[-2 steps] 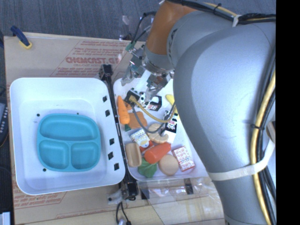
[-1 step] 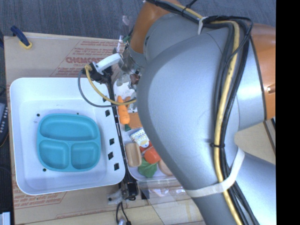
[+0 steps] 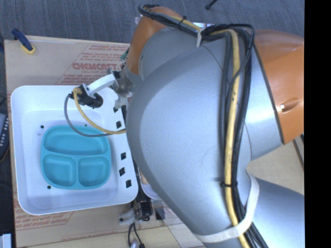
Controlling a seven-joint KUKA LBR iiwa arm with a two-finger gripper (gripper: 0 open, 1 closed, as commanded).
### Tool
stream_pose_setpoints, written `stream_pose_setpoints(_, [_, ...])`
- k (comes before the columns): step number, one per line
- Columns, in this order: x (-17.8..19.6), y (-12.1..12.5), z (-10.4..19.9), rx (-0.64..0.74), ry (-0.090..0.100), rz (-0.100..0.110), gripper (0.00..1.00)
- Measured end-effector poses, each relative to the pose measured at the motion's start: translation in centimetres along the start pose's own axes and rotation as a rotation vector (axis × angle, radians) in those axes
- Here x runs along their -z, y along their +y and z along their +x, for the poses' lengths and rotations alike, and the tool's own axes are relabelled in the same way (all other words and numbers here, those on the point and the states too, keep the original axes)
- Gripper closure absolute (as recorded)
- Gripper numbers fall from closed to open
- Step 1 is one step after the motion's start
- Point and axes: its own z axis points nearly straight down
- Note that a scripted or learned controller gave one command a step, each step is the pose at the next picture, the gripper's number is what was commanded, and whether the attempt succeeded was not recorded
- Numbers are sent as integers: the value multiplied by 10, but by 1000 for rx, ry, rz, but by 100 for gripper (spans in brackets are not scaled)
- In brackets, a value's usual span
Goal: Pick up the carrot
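Note:
My grey arm [image 3: 207, 138] is close to the camera and covers the whole right side of the view, with the right bin hidden under it. Its orange band [image 3: 150, 35] sits at the top centre, above the wrist. A white bracket [image 3: 101, 85] sticks out from the wrist to the left and carries a black plug [image 3: 90, 100]. A yellow and grey cable loop [image 3: 77, 123] hangs from that plug over the far right corner of the left bin [image 3: 26, 138].
A teal plate [image 3: 76, 156] with three compartments lies in the middle of the left bin. Brown cardboard [image 3: 67, 61] lies under the bins. A blue and yellow clamp [image 3: 23, 40] sits at the cardboard's far left corner. Black clips [image 3: 123, 161] line the bin's right wall.

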Motion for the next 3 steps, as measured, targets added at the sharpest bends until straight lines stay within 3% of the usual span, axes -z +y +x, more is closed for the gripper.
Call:
stream_pose_setpoints(1, [1, 42, 31, 9, 3, -3, 0])
stream_pose_setpoints(2, [2, 66, 30, -5, 2, -5, 0])
stream_pose_setpoints(3, [38, 43, -29, 13, 4, 1, 0])
